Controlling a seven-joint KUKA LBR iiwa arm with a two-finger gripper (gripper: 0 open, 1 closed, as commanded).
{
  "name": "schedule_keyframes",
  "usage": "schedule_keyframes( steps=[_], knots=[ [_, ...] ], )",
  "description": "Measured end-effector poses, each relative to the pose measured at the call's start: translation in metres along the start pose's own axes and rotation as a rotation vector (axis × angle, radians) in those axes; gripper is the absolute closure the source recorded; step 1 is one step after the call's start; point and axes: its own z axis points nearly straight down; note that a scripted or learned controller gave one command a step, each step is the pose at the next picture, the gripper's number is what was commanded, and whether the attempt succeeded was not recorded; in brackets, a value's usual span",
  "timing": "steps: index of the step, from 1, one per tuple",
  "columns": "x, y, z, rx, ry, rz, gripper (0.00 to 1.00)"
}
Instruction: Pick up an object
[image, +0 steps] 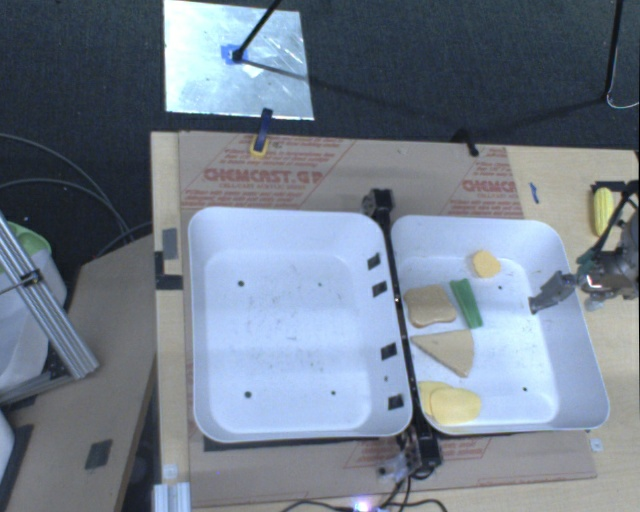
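Objects for picking lie in the right bin (575, 350), all to the left of the claw (550, 292), which hangs over that bin's right side near the rim. Whether the claw is apart or together cannot be told; nothing shows in it. Nearest to it, a little up and to the left, sits a small round yellow piece (486, 264). Just below that and farther left stands a green block (465, 303), lying lengthwise and touching a tan rounded slab (430, 306) on its far side from the claw. Below these, down and left of the claw, rests a tan wedge (448, 351) with its point toward the bin's divider. Farthest from the claw, in the bin's lower left corner, lies a yellow lumpy piece (450, 403). The left bin (215, 300) stands well apart from the claw, across the black hinged clips (385, 320) that join the two bins. Both bins rest on a cardboard sheet (300, 170) spread over the desk (165, 200). Above and right of the claw, near the desk's edge, a yellow corn-like thing (602, 208) sits outside the bins. Far up and left of the claw, a shiny metal sheet (238, 60) lies on the dark floor (80, 70).
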Motion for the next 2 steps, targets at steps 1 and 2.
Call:
schedule_keyframes(
  steps=[1,2],
  knots=[
    [0.055,0.004,0.150,-0.006,0.002,-0.002,0.00],
    [0.092,0.055,0.147,-0.006,0.002,-0.007,0.00]
  ],
)
